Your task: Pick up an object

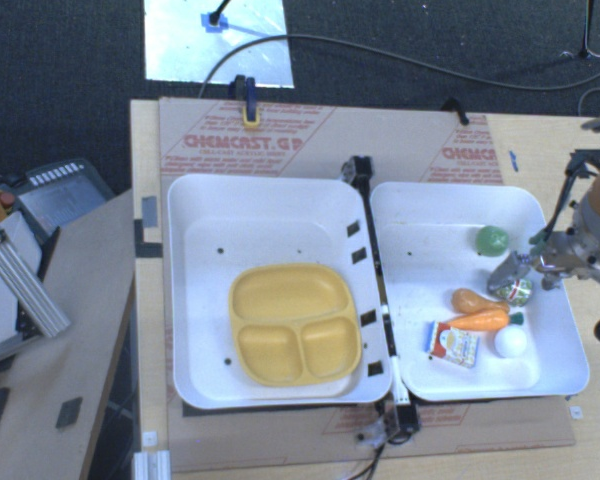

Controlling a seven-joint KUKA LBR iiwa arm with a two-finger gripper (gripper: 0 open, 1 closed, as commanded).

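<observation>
The right bin (430, 218) holds several small objects. A green ball (493, 239) lies near its far right. An orange rounded piece (467, 300) and a carrot (480, 320) lie side by side, with a white egg (511, 343) and a small printed carton (454, 344) in front of them. My gripper (510, 274) reaches in from the right and hangs low over the right bin, just above a small green-and-white item (520, 291) that it partly hides. I see nothing clearly between the fingers.
The left bin (200, 218) holds a yellow divided plate (294, 322). A black divider with clips (372, 268) runs between the bins. The arm's body (592, 238) crosses the right bin's right rim. A grey box (60, 193) sits on a side table at left.
</observation>
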